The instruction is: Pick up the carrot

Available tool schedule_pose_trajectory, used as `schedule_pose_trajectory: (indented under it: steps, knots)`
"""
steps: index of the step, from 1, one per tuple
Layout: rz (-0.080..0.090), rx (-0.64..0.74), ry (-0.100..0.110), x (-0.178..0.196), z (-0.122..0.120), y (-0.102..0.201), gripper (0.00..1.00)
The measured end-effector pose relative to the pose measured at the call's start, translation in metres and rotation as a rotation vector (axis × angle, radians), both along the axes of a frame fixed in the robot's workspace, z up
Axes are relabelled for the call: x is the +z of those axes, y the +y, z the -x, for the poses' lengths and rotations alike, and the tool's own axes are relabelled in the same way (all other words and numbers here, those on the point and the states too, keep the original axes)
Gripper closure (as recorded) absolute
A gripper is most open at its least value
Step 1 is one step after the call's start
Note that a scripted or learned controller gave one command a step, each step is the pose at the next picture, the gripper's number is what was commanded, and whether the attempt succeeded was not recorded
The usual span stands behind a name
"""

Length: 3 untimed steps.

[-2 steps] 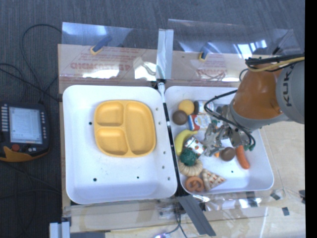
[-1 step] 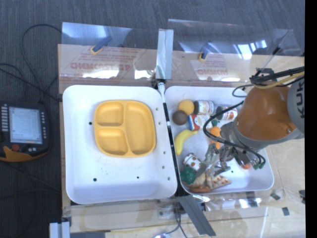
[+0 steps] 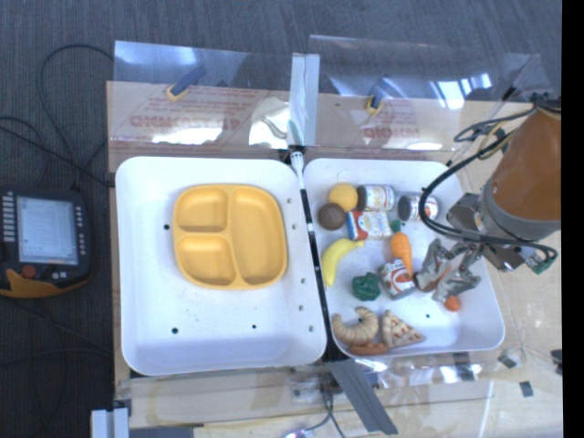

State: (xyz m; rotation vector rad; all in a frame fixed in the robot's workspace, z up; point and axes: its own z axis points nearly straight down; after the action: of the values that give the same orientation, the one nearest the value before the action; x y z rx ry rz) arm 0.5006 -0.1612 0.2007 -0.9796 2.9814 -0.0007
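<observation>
Two white bins (image 3: 137, 336) side by side; one yellow divided plate (image 3: 230, 235), three compartments; one carrot (image 3: 401, 246); one banana (image 3: 336, 258); one yellow round fruit (image 3: 343, 196); one brown ball (image 3: 331, 215); one green vegetable piece (image 3: 366, 286); one croissant (image 3: 358, 328); one pizza slice (image 3: 400, 330); two small bottles or jars (image 3: 376, 197); one small red piece (image 3: 453, 304); one handheld control pendant (image 3: 42, 241).

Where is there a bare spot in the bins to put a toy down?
The left bin has the most room: white floor runs all around the yellow tray, widest along the front edge. The right bin is crowded: the banana, carrot, croissant and other toys fill it, with the gripper low over its right side.
</observation>
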Motion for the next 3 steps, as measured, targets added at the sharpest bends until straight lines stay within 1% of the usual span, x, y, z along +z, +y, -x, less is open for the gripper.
schedule_pose_trajectory:
  steps: [1,2,3]
  knots:
    - [0.002,0.153,-0.006,-0.109,-0.011,0.014,1.00]
    - [0.003,0.352,-0.006,0.129,-0.027,-0.030,1.00]
    - [-0.002,0.353,0.000,0.125,-0.026,-0.029,0.00]
